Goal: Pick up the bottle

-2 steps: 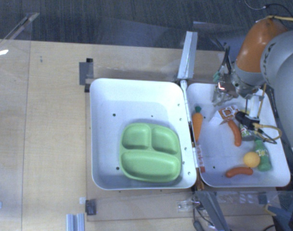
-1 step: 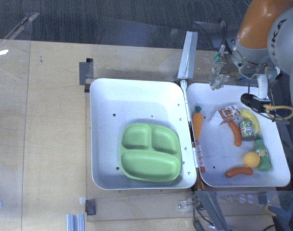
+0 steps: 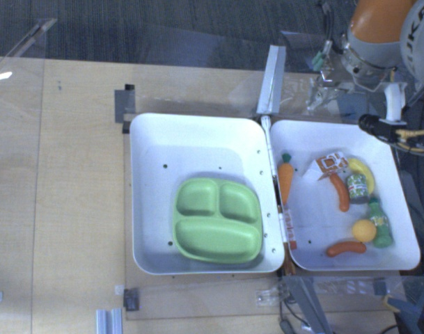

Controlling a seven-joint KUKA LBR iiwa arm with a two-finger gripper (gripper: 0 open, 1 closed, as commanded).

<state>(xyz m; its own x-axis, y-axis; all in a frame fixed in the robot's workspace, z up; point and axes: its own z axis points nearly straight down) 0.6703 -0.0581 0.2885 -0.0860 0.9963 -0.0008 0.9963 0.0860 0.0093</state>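
Two bins in front of us, and all the action belongs to the right bin (image 3: 406, 256). The left bin (image 3: 149, 186) holds a green divided plate (image 3: 217, 221) and nothing the task wants.

We read the bottle (image 3: 381, 229) as the green, labelled thing lying on its side near the right bin's far right wall. It's hemmed in: an orange (image 3: 364, 230) touches its left flank, a small green jar (image 3: 357, 185) sits just above, and a banana (image 3: 363, 170) curves beyond that. A sausage (image 3: 346, 248) lies below the orange, another sausage (image 3: 340, 192) slants past the jar beside a little carton (image 3: 331, 163), and a carrot (image 3: 285, 181) keeps to the left wall, well apart.

The gripper (image 3: 322, 93) hangs outside the bin, above its back edge, well away from the bottle. It's small and lost in clutter there, so we cannot tell whether it's set wide or narrow. Nothing is in its hold that we can see.

Our call: the pick hasn't begun. With the wall on one side and the orange on the other, we'd want the grasp across the bottle's narrow body, coming straight down. The risk, we reckon, is nudging the orange or clipping the wall.
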